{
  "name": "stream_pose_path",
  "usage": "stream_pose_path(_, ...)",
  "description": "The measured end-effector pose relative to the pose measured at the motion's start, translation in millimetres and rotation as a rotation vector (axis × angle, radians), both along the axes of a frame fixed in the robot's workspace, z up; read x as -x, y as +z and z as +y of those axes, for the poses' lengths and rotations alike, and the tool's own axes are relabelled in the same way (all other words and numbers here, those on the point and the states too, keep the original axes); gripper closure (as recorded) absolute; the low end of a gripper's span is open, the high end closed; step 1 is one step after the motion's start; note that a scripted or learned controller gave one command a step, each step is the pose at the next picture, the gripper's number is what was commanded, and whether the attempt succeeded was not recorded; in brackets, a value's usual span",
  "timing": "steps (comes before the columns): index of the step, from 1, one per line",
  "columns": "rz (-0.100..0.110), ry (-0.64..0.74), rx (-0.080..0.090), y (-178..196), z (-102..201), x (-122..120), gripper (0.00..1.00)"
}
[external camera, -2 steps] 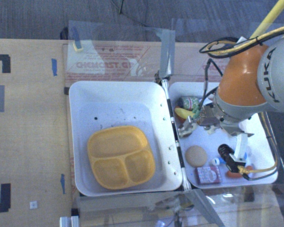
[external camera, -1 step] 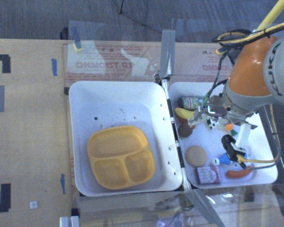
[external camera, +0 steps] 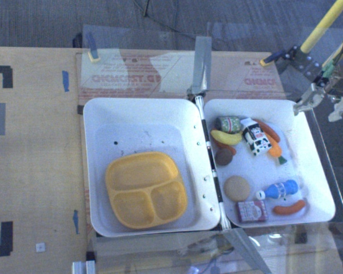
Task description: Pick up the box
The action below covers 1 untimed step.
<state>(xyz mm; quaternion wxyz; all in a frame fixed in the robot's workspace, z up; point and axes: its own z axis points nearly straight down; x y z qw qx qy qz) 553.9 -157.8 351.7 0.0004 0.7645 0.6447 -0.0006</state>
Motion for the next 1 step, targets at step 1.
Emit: stream_pose_path(1,0.003,0.050,-0.002,-83.6,112.2,46.6,0.00)
